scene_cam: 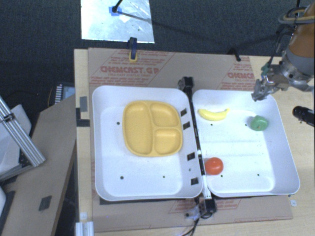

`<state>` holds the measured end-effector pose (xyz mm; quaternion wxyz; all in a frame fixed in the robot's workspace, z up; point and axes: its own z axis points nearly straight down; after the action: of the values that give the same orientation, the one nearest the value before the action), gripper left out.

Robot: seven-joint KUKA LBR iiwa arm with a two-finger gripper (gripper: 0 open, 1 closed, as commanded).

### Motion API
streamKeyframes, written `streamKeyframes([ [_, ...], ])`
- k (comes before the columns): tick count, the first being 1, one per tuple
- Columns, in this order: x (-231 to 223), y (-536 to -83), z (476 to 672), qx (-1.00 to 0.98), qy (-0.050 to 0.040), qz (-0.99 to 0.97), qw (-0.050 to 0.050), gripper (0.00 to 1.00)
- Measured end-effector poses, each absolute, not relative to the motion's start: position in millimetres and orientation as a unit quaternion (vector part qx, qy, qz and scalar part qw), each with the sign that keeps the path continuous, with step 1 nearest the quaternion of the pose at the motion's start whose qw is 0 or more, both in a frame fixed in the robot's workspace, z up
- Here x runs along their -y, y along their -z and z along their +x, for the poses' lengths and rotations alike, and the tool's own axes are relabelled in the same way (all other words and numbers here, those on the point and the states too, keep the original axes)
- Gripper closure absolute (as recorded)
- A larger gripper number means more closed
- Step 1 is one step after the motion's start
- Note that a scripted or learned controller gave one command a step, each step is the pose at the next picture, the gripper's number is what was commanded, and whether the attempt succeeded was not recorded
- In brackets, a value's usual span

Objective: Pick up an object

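Observation:
The right white bin (pixel 280 146) holds three objects. A yellow banana (pixel 213 114) lies near its far left corner. A green apple-like fruit (pixel 259 123) sits toward the far right side. A red-orange tomato-like fruit (pixel 213 166) rests at the near left, by the divider. My gripper (pixel 259 93) hangs over the far right corner of this bin, above and slightly behind the green fruit, with nothing seen in it. The arm comes in from the upper right.
The left white bin (pixel 106 171) carries a yellow three-compartment plate (pixel 152 128). A black clamp strip (pixel 193 132) runs between the bins. The bins rest on a cardboard sheet (pixel 147 65). A foil-like square (pixel 117 14) lies on the floor behind.

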<state>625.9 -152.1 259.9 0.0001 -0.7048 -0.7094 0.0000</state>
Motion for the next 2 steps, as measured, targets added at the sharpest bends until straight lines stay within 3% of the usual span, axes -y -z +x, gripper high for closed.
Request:
streamKeyframes([
  [2, 53.6, -246.5, 591.7, 0.71, 0.0, -0.704, 0.001, 1.0],
])
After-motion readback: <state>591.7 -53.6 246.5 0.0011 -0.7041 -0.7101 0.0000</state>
